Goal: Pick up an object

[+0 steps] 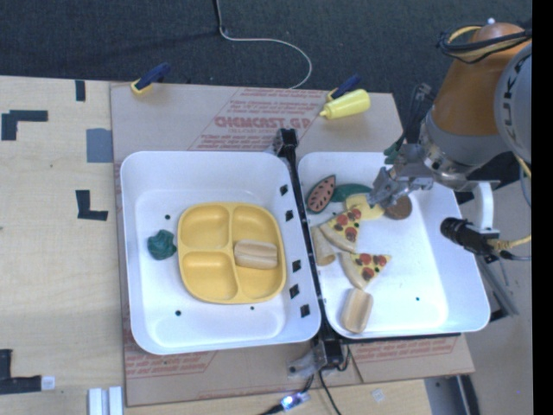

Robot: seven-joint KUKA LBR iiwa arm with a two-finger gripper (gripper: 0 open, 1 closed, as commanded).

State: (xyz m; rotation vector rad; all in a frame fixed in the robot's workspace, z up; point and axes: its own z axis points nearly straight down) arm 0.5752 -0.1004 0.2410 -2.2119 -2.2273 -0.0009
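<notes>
My gripper (390,190) is over the upper part of the right bin (449,305), arm coming in from the right, orange band up top. Can't tell the gripper's state from this angle. A brown round piece (398,208) sits right at the tip; can't tell if I'm touching it or just above it.

Right bin contents: toy pizza slice (346,227) near the middle, second pizza slice (366,267) below it, tan bread-roll piece (356,309) near the bottom wall, brown oval slice with red face (320,194) by the divider, dark green piece (350,190) just beside it, and a yellow piece (364,207) just left of my tip, partly under the first pizza slice.

Left bin (143,232): yellow divided plate (207,271) with a tan roll (256,254) in its lower-right compartment. Small teal-green lump (162,245) touching or just off the plate's left edge.

Bins sit on a cardboard sheet (251,128) with red print, upside down from this view. Can't read it reliably. Yellow clamp (347,105) at the sheet's top right, a blue-and-yellow one (149,78) at its top left. White cable (259,41) loops across the dark floor above.
</notes>
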